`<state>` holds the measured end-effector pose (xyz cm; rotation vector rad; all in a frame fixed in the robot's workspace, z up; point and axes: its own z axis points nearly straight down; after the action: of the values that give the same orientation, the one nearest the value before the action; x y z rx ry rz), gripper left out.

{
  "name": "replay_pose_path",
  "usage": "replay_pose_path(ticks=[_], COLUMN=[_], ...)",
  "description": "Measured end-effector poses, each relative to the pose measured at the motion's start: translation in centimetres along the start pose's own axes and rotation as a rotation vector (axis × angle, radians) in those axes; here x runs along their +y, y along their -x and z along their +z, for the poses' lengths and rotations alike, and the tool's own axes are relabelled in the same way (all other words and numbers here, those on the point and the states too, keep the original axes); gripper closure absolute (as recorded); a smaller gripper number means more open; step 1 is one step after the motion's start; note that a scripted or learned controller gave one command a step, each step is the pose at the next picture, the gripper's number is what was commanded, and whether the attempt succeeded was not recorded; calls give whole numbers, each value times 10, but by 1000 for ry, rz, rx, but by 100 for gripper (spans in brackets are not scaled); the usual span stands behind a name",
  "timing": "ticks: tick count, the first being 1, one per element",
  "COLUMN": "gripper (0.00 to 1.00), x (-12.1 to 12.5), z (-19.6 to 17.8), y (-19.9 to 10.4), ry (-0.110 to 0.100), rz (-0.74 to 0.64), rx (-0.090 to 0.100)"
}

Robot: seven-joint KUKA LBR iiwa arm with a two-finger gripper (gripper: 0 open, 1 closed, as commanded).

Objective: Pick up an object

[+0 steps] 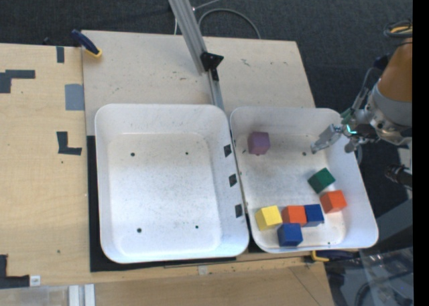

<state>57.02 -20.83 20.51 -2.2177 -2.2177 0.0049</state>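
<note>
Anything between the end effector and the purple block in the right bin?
No. In the camera view, bare white bin floor separates the end effector from the purple block; the green block sits below that line.

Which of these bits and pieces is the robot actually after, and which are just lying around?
For the job:
gripper
purple block
green block
two orange blocks
yellow block
two blue blocks
right bin

Just lying about:
left bin
blue-and-yellow clamp
metal pole
cable loop

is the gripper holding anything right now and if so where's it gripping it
Nothing is held. The gripper hangs over the right bin, apart from every block.
</note>
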Motion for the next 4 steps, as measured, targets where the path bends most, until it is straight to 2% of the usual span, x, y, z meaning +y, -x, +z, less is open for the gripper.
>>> replay_pose_path(ticks=[1, 2, 3, 4], gripper=[0, 0, 0, 0], x=[1, -5, -11, -11], z=[-3, 43, 106, 114], y=[0, -5, -9, -9], ry=[5, 0, -1, 4], rz=[-2, -1, -1, -1], rx=[-2, -1, 0, -3])
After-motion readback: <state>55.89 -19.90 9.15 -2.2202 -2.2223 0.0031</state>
